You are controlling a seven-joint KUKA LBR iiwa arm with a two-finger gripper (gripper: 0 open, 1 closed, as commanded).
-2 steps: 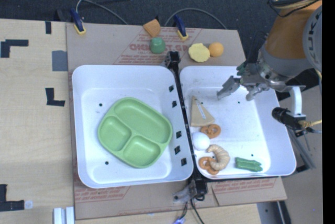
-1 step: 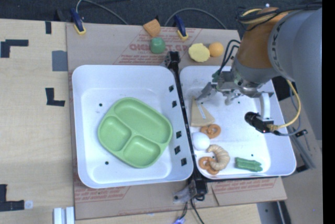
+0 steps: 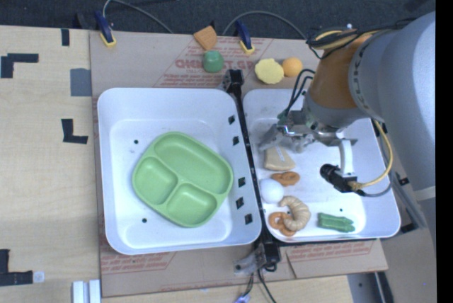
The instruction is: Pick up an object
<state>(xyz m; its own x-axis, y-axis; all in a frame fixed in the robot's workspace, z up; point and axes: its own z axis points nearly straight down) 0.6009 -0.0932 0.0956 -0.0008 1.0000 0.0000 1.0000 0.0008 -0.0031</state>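
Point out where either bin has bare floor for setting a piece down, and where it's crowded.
The left bin has bare floor all around the green divided plate, widest along its top edge. The right bin is crowded down its left side: tan wedge, white egg, shrimp, green pod. The tool hangs above the wedge.

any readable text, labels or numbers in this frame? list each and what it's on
Red print on the cardboard sheet under the bins, above the left bin: there, but too blurred and upside down to read.
Red print on the cardboard's front edge: also too small to read.
Black marks on the wooden bench: plain shapes, not letters.
Green divided plate and the toy foods: no text seen.
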